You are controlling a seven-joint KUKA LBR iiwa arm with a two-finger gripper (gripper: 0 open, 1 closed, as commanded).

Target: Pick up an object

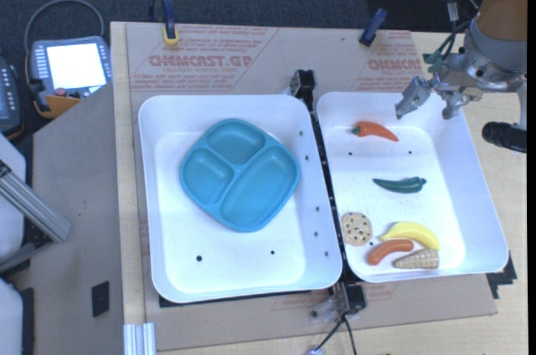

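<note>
Lower right, a waffle cone lies beside a sausage; upper right, the gripper hangs open over the right bin.

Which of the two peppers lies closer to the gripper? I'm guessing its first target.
The red-orange chili pepper, at the far end of the right bin, just below the gripper. The dark green pepper lies farther down, mid-bin.

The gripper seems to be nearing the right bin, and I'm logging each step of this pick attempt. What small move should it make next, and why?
Probably a short move down and toward the red chili pepper. The gripper hovers open above the far end of the right bin, holding nothing, and that pepper is the nearest item, lying alone with bare bin floor around it. The green pepper lies farther off.
</note>
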